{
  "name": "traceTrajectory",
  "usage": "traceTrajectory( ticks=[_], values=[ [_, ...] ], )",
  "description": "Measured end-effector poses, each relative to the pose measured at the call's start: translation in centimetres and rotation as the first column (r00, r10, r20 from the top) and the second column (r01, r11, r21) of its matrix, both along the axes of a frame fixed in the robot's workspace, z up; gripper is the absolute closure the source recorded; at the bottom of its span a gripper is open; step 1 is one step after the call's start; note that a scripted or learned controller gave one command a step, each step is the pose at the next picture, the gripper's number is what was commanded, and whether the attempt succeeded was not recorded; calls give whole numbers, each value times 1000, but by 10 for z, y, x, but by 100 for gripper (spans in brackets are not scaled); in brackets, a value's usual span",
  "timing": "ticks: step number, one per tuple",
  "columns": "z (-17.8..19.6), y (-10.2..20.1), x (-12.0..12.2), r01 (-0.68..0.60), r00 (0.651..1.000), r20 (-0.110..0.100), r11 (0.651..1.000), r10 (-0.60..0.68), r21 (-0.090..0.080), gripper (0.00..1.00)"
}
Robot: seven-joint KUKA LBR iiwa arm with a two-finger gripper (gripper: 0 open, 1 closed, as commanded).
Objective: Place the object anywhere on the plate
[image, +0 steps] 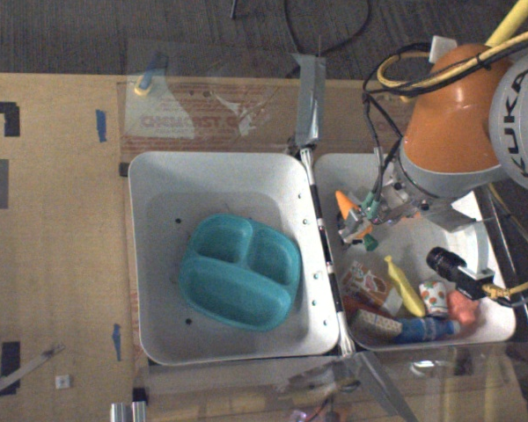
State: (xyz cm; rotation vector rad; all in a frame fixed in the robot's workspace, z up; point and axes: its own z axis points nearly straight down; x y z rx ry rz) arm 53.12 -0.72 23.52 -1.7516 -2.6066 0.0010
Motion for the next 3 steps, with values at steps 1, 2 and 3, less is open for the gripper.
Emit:
traceTrajectory(
  ticks=[1,2,3],
  values=[
    [44,21,-4,-247,969,6,969,247,-2,100],
    [-51,99,-43,-277,961,1,961,277,0,100],
    [-51,98,-42,-274,962,1,962,274,0,0]
  ],
)
